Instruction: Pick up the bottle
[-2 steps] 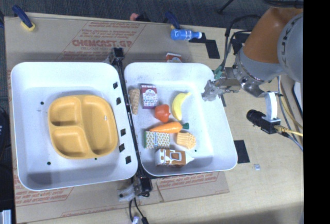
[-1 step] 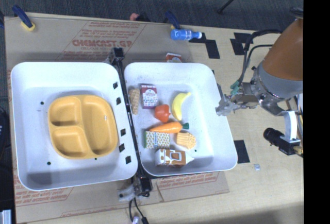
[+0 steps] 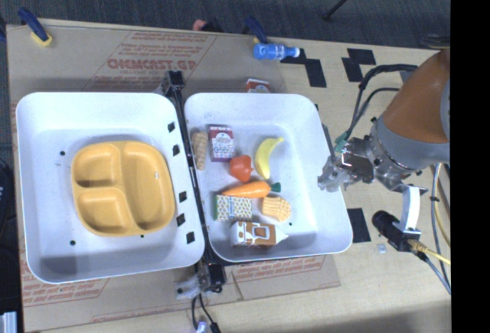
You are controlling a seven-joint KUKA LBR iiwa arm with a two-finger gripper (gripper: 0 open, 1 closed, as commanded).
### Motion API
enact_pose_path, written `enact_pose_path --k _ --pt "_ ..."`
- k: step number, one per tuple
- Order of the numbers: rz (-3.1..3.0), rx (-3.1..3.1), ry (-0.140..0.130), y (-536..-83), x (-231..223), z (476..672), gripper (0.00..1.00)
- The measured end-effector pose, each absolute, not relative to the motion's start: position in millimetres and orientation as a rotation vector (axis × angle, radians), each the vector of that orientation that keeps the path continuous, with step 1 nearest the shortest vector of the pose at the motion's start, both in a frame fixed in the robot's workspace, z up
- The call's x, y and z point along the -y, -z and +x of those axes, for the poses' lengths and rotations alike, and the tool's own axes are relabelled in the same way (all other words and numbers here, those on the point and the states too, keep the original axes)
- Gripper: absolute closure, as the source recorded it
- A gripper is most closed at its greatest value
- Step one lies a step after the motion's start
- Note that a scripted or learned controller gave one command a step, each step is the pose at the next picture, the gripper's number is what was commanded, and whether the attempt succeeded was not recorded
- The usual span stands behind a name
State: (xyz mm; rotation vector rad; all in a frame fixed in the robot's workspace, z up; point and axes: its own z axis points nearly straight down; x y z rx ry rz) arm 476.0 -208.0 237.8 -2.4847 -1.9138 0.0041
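A small blue plastic bottle [image 3: 274,52] is lying on its side on the cardboard [image 3: 153,56], just beyond the right bin [image 3: 325,132]. The gripper [image 3: 331,177] is hovering over that bin's right rim, holding nothing visible; its fingers are too blurred to tell their spread.

Before me: two white bins [image 3: 321,171], one yellow divided plate [image 3: 122,187], one banana [image 3: 266,156], one carrot [image 3: 246,190], one tomato [image 3: 240,167], one blue bottle [image 3: 274,52], three small cartons [image 3: 221,142].

Matt white plastic bins [image 3: 329,209], glossy yellow plastic tray [image 3: 122,186], cardboard bench [image 3: 153,56]
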Motion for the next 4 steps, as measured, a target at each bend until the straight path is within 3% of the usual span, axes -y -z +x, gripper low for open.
enact_pose_path --k 4 --pt "-2.796 1.436 0.0 -250.0 202.3 476.8 1.0"
